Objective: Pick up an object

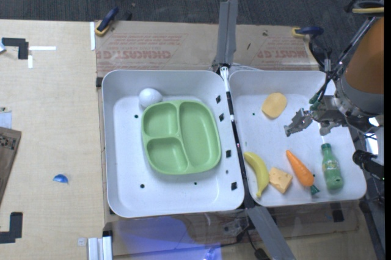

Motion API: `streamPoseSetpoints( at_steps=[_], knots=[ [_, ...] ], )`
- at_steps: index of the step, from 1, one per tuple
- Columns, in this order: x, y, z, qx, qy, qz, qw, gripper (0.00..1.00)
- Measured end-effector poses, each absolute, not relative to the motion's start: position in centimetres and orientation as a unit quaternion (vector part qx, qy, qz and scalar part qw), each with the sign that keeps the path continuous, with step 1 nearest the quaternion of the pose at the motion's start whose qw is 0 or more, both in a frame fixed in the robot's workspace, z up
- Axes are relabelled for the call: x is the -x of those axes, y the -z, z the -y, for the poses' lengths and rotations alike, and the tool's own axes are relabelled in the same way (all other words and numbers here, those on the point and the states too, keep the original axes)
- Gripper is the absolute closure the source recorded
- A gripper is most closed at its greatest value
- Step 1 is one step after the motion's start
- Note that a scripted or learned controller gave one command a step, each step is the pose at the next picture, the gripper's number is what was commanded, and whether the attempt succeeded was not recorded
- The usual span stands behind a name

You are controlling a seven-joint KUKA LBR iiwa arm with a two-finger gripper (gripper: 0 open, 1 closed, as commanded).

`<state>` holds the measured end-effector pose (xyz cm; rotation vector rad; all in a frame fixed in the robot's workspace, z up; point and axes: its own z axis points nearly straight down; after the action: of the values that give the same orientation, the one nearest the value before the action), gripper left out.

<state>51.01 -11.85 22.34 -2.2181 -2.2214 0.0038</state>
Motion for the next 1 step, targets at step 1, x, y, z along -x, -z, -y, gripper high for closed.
streamPoseSetpoints(
  at_steps=[1],
  knots=[
    [-49.50,-9.10,12.43,0.671,-0.0003,0.742,0.001,0.00]
  ],
)
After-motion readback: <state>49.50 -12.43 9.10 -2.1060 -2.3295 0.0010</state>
